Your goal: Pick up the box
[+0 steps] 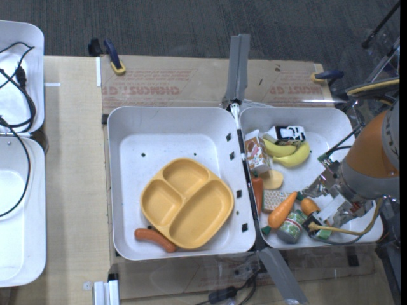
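Box (255,153) lies against the right bin's (343,114) left wall, long axis running twelve to six. It sits toward ten o'clock from the jaws (331,199); whether they're open, I cannot tell.

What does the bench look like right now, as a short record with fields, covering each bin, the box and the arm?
left bin: yellow divided plate, sausage at its near-left edge
right bin: box, bananas, carrot, can, other small items
box position: against the right bin's left wall, beside the bananas
arm: over the right bin's right side
gripper: low among the items, away from the box
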`<state>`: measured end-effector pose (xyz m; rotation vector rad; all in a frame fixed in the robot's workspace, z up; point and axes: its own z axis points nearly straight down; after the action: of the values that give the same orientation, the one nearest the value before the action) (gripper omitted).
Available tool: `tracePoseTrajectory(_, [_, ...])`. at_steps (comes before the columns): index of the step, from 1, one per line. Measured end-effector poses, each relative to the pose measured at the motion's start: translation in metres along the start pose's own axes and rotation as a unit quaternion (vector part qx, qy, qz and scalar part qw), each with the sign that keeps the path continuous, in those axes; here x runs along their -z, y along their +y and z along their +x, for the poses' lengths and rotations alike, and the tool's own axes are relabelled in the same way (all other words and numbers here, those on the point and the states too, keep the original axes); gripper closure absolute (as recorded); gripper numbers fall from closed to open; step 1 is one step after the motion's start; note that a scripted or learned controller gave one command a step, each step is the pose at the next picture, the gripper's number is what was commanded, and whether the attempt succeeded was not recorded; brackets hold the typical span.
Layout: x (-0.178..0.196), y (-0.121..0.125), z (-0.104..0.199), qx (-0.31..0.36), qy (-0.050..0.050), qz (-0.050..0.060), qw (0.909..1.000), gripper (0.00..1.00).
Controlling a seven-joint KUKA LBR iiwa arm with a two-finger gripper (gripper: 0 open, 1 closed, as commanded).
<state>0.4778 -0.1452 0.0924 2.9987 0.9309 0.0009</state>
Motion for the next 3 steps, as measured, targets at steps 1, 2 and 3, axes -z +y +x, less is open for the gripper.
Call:
tracePoseTrajectory(1, [0.0, 0.0, 0.0, 0.0, 0.0, 0.001, 1.0, 0.0])
tracePoseTrajectory(2, [-0.002, 0.019, 0.04, -0.012, -0.002, 0.002, 0.9999, 0.0])
tracePoseTrajectory(3, [-0.002, -0.033, 0.02, 0.039, -0.002, 0.003, 0.9992, 0.0])
